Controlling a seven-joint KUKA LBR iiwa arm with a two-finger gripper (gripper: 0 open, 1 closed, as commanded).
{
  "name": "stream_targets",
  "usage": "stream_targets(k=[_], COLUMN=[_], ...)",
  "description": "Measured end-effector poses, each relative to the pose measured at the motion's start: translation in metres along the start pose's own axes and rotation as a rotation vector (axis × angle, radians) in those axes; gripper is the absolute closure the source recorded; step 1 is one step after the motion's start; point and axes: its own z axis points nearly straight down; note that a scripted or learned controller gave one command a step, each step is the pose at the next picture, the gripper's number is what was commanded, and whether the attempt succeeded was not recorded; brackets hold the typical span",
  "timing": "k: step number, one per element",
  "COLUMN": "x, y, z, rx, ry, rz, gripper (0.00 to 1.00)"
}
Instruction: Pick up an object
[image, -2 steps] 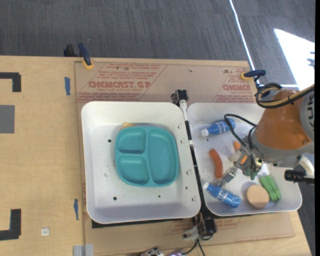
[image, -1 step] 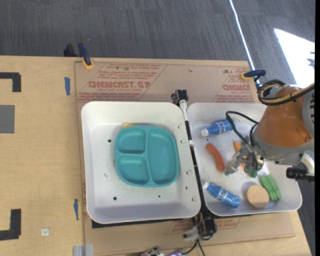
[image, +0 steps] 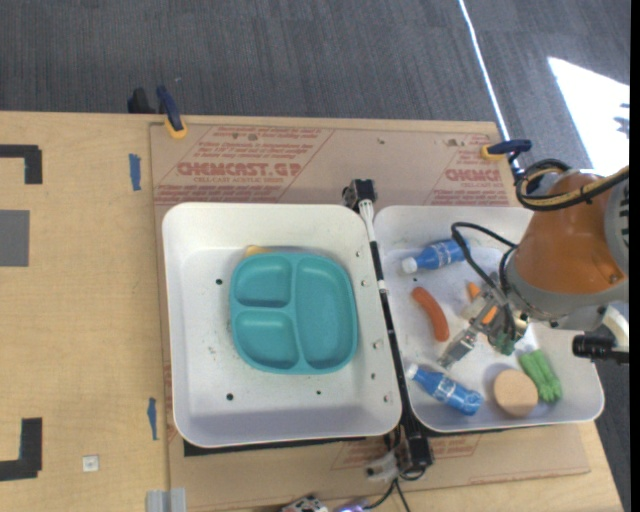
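From above, the gripper (image: 462, 347) hangs low in the right bin (image: 590, 405), its fingers slightly parted and holding nothing. A red sausage-shaped piece (image: 431, 312) lies at its 10 o'clock, a blue bottle (image: 447, 390) just beside it at 6 o'clock. Another blue bottle (image: 435, 256) sits toward 12 o'clock. A tan round block (image: 516, 392) and a green piece (image: 541, 375) rest at 4 o'clock. The left bin (image: 190, 330) holds a teal divided plate (image: 294, 311).

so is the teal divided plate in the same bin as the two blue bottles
No, the teal divided plate lies in the left bin, while both blue bottles lie in the right bin.
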Motion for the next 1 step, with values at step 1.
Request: stream_targets(k=[1], x=[0.0044], y=[0.0238], z=[0.0114], rx=[0.005], ry=[0.005], rz=[0.238], gripper=[0.0])
